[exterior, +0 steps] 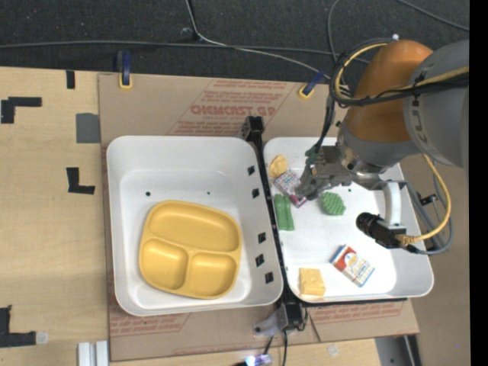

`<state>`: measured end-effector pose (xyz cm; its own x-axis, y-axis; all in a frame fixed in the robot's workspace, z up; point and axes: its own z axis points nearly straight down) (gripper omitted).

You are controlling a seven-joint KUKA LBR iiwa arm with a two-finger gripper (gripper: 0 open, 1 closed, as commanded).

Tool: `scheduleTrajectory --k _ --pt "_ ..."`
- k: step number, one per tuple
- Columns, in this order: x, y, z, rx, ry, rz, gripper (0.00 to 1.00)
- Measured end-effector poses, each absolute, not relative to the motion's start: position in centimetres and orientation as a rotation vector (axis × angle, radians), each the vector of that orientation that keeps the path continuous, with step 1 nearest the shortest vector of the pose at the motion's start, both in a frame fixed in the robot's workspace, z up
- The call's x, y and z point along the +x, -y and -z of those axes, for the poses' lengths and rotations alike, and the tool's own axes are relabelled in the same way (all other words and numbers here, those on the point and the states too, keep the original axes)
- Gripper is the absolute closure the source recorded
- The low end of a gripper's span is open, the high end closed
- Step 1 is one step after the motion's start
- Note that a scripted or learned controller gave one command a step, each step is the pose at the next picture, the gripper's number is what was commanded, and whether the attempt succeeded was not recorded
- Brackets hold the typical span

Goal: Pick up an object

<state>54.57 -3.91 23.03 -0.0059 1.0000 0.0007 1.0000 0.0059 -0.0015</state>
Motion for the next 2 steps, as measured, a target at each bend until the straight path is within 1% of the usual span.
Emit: scheduleTrajectory --k 1,2 --pt "54.9 -2.0 -23.6 -2.211 2.229 0.000 1.00" --pt "55.6 -7.9 -22.2 -2.212 2.228 -0.003 1.00"
